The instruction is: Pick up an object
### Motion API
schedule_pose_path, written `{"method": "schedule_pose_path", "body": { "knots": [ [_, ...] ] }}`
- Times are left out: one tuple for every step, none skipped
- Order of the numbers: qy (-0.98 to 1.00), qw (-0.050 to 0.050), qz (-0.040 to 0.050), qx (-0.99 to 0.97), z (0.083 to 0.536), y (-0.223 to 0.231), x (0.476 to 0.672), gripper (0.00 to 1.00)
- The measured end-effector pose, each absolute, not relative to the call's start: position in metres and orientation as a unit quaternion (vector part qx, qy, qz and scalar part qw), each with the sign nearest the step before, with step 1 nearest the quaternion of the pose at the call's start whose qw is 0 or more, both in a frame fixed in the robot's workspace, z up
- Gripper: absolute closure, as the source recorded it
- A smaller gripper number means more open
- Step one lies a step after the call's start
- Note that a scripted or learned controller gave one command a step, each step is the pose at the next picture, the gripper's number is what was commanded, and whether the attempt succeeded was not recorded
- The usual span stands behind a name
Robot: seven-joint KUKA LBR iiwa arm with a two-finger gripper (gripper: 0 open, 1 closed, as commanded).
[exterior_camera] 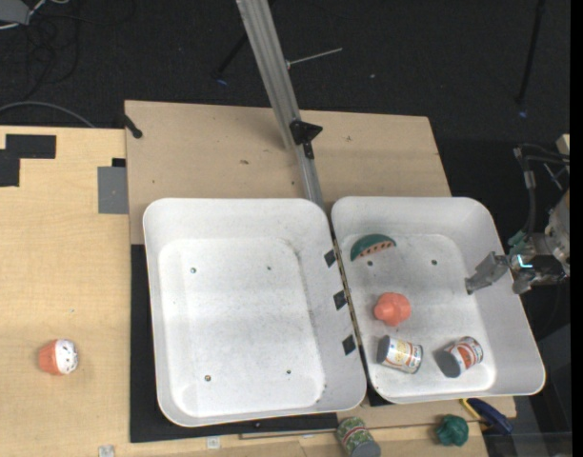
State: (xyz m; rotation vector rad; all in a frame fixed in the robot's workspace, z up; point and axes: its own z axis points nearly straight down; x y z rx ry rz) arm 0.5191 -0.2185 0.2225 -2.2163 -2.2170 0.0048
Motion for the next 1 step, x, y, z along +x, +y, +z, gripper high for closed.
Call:
{"method": "schedule_pose_path", "body": {
  "knots": [
    [-0.707, 0.001, 0.0004, -0.707, 0.2248, -0.2187, 0.52, 0.0]
  ]
}}
